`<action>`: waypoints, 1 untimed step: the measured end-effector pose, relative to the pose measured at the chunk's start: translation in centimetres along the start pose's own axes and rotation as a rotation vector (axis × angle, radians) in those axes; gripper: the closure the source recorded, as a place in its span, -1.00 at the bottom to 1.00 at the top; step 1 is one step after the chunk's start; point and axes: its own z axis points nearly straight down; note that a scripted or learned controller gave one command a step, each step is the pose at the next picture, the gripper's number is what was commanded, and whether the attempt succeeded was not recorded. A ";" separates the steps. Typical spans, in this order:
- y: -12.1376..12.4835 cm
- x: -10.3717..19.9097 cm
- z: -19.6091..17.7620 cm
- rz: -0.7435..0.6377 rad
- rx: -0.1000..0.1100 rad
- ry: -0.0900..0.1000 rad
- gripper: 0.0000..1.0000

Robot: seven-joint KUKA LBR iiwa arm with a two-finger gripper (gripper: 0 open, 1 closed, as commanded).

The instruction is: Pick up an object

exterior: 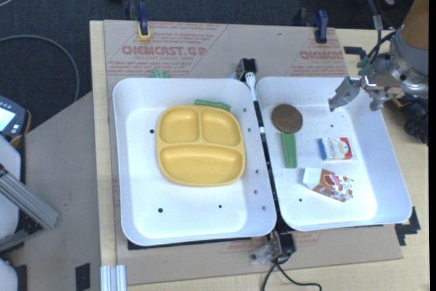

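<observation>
My gripper (359, 97) hangs over the far right part of the right bin (388, 167), fingers spread apart with nothing between them. Below and left of it a brown round disc (287, 118) lies in the bin, with a green stick (289, 149) just in front of the disc. A small white and orange packet (336, 148) sits near the bin's middle. A larger white and red-brown packet (329, 184) lies closer to the front. All of these lie apart from the gripper.
The left bin (136, 194) holds a yellow divided plate (201, 145) with a green item (213, 105) behind it. Two blue clamps (142, 22) (321, 26) hold the brown board at the back. The arm's body stands at the right edge.
</observation>
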 end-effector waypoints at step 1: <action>-5.2 3.0 -2.0 -0.002 0.003 0.003 -1.00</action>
